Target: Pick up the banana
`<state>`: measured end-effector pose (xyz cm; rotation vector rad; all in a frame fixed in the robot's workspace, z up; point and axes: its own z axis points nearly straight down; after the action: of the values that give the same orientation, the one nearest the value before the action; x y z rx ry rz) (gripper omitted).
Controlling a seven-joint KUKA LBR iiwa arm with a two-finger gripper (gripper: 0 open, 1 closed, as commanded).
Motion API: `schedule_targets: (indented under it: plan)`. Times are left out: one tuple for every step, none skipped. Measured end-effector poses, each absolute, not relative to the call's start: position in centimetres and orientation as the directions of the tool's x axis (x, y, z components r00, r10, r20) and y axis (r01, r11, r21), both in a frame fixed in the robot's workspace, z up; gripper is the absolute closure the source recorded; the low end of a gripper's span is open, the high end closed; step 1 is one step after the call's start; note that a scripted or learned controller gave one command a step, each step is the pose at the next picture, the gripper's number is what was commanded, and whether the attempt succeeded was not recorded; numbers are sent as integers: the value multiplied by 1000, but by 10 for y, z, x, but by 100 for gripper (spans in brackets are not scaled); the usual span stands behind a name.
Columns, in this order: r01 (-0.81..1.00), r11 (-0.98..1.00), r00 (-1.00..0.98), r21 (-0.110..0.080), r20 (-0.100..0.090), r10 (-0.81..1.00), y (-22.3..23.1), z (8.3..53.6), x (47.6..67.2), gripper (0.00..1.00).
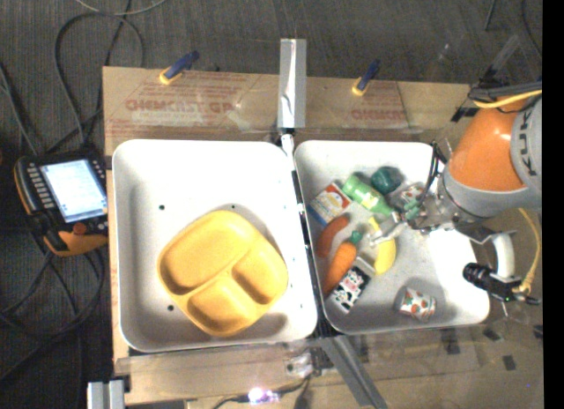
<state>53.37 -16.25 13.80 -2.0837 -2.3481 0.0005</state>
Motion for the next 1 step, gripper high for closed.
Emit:
schedule_targets:
  plan:
    - [994,108,-108,8,-4,994,-185,90,547,0]
